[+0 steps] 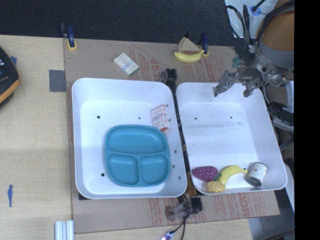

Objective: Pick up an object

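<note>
The gripper is hovering over the far edge of the right bin, jaws spread wide and pinching nothing. The pickable stuff is sitting way down at that bin's near edge: a purple grape bunch, a yellow banana, corn and a small can. A teal divided plate is lying in the left bin.

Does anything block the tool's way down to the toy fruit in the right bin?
Nothing visible: the tool is over the far edge, with bare white floor between it and the yellow banana at the near wall.
</note>
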`<state>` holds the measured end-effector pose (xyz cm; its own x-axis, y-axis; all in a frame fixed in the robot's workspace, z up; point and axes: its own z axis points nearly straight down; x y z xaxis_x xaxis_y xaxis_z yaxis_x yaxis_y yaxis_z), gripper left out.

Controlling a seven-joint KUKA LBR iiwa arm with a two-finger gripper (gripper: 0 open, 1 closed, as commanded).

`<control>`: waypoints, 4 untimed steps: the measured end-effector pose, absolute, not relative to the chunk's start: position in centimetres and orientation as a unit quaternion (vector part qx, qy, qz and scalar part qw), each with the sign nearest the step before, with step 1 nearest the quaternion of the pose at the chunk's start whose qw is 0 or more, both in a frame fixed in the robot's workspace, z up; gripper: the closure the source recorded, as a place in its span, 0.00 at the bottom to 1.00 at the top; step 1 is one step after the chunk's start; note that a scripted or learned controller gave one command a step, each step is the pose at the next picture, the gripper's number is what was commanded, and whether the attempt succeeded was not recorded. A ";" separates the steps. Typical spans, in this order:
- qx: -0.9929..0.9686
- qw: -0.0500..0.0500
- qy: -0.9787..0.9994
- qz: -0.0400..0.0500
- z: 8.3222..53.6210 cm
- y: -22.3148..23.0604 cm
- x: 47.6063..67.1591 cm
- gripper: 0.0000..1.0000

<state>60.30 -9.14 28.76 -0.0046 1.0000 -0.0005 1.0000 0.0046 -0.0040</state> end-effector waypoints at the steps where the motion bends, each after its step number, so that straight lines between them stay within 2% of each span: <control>1: -0.706 0.002 -0.708 0.003 17.2 -9.3 60.3 0.00; 2: -0.705 0.002 -0.709 0.003 9.4 -10.2 63.4 0.00; 4: -0.706 0.002 -0.708 0.002 9.2 -9.3 61.9 0.00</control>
